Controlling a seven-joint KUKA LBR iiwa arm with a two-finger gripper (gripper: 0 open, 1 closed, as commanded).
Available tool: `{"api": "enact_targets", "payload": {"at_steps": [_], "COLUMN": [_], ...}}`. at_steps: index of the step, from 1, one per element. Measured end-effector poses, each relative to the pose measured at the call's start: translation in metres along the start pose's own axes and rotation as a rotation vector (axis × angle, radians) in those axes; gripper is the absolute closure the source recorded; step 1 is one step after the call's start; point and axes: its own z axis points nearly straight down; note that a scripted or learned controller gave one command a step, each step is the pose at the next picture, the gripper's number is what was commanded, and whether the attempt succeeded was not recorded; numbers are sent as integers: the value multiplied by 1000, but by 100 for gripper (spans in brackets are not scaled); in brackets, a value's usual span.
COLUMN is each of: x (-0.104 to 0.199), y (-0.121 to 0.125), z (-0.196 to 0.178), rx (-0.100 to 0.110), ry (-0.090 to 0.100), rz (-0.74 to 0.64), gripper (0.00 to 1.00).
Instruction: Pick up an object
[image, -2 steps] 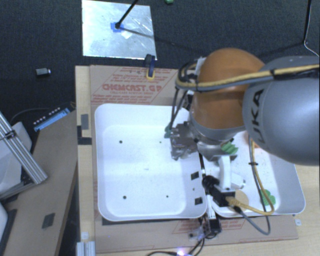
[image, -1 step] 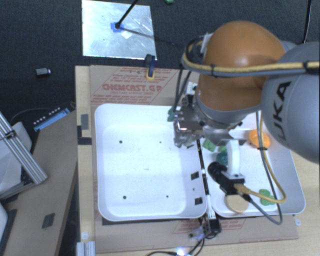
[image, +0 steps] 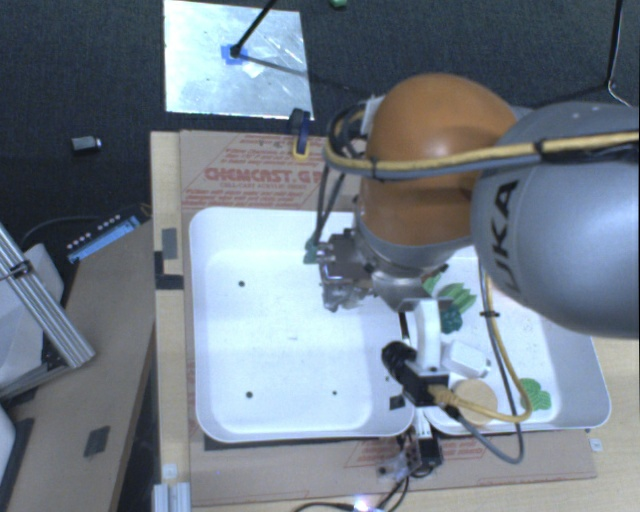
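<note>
Surroundings: two shallow white bins sit side by side on a brown board with red lettering, on the table (image: 120, 330). A foil-like silver sheet (image: 235, 55) lies at twelve o'clock, beyond the board. Aluminium rails (image: 40, 310) lean at nine o'clock.
Left bin (image: 270, 330): bare white floor with a few small dark dots.
Right bin (image: 575, 385): largely covered by the arm. Green pieces (image: 455, 300) lie near its middle, a white block (image: 465, 357) just below them, a tan round disc (image: 478, 397) at its near rim, and another green piece (image: 535, 395) at about four o'clock from the disc.
In the way: the arm's orange dome and grey body hide most of the right bin. A black cable fitting (image: 405, 365) and a yellow cable (image: 500, 350) hang over the divide between the bins.
Arm pose: it reaches in from three o'clock, wrist pointing down, with the gripper (image: 335, 285) over the left bin's upper right part.
Fingers: the metal parts under the wrist are blurred, so whether they are apart or together cannot be told. Nothing is seen between them.
Object orientation: the white block's long axis runs roughly ten to four o'clock. The green pieces are too small to judge.
</note>
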Motion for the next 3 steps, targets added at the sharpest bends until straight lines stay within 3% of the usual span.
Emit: {"api": "enact_targets", "payload": {"at_steps": [1,2,3], "x": [-23,-39,-84], "y": [16,99,182], "z": [-163,-153,-135], "rx": [-22,-8,-8], "ry": [6,-1,-1], "rz": [3,8,8], "gripper": [100,100,100]}}
